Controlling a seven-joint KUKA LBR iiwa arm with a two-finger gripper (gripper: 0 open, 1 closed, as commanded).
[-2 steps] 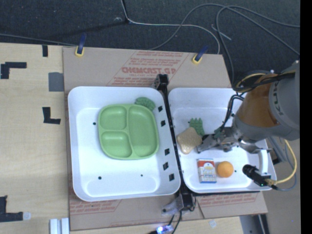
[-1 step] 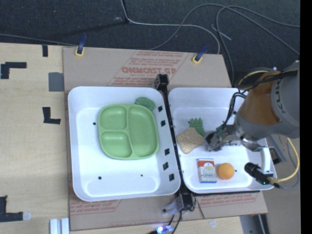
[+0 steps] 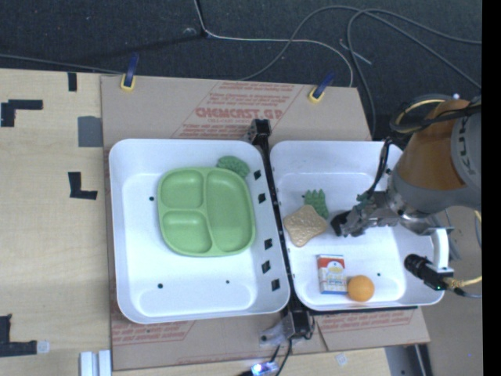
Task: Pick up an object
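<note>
Gripper (image 3: 350, 222), dark metal, sits low over the right white plastic bin (image 3: 391, 157); finger spacing cannot be told, and nothing is seen held. Just left lies a tan, rough-textured waffle-like piece (image 3: 304, 225), a green leafy toy (image 3: 317, 202) beyond it. Nearer: small red-and-white carton (image 3: 331, 274) touching a smooth orange ball (image 3: 360, 288). Left bin (image 3: 125, 210) carries a green three-compartment tray (image 3: 207, 211). Grey arm (image 3: 438, 171) enters from the right, bent downward.

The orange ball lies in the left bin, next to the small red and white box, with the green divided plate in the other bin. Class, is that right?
Not quite. The camera view shows the orange ball in the right bin, beside the small red and white box; the green divided plate lies in the left bin.
</note>
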